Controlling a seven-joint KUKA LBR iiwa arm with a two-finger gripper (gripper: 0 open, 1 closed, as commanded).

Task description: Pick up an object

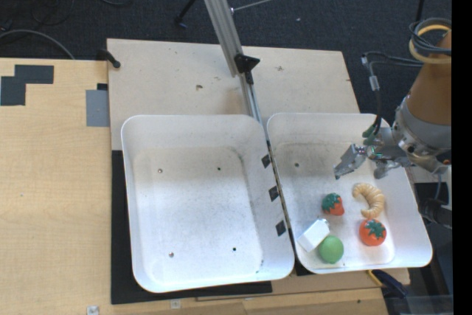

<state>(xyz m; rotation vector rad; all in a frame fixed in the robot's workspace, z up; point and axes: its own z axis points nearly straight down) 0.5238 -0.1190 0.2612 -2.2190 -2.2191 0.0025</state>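
Tool point(363, 163) hangs over the right bin point(413, 251), near its upper right part, fingers spread apart and gripping nothing. One finger points toward the bin's middle, the other toward the right wall. Arm point(431, 96) comes in from the right, orange band above the wrist visible.

Candidate objects all sit in the right bin, below the tool:
- croissant-shaped pastry toy point(369, 198), just below and slightly right of the tool, nearest to it, not touching.
- small red strawberry-like toy with green top point(332, 204), below and slightly left of the tool.
- red tomato-like toy with green top point(373, 232), further below, just beneath the pastry toy.
- white block point(314, 234) and green ball point(331, 249), furthest below and to the left, touching each other near the bin's lower left corner.

Left bin point(147, 158) lies well to the left of the tool. A slanted aluminium rail point(221, 18) runs from the gap between the bins up past the tabletop point(302, 77).

No readable brand, label or writing on any object, bin or the arm.
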